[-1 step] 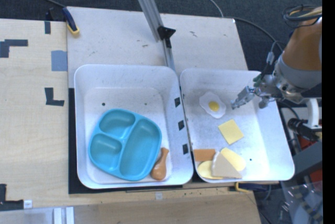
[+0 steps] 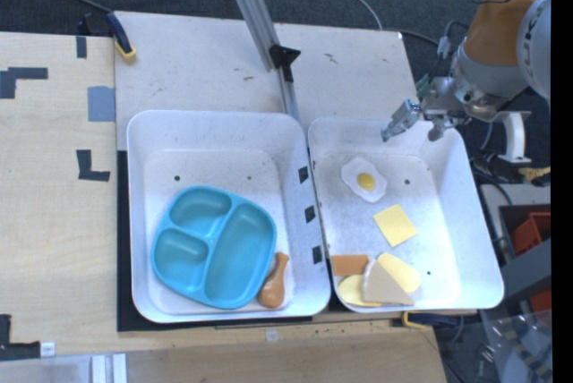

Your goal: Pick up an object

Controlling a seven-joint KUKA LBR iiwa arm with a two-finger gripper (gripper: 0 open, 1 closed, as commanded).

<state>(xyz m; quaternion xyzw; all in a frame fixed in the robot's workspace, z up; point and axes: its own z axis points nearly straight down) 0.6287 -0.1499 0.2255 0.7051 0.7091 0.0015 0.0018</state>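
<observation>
Gripper (image 2: 414, 122) open, seemingly empty, over right bin's (image 2: 476, 220) far edge; fried egg (image 2: 364, 180) nearby; blue plate (image 2: 215, 245) in left bin (image 2: 143, 193).

Both white bins (image 2: 219, 126) look like smooth, matt plastic, lightly speckled. Blue divided plate (image 2: 215, 245): glossy plastic. Fried egg (image 2: 364, 180) and yellow cheese slice (image 2: 394, 225): smooth toy plastic. Bench top (image 2: 45, 184) reads as pale wood grain. My pincer (image 2: 414, 123): dull grey metal.

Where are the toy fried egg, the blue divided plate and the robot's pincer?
White toy fried egg with yellow yolk (image 2: 364, 181), camera view, on its yolk.
Blue plastic divided plate (image 2: 215, 244), camera view, on its central ridge.
Metal two-finger pincer (image 2: 414, 125), camera view, midway between fingertips.
</observation>
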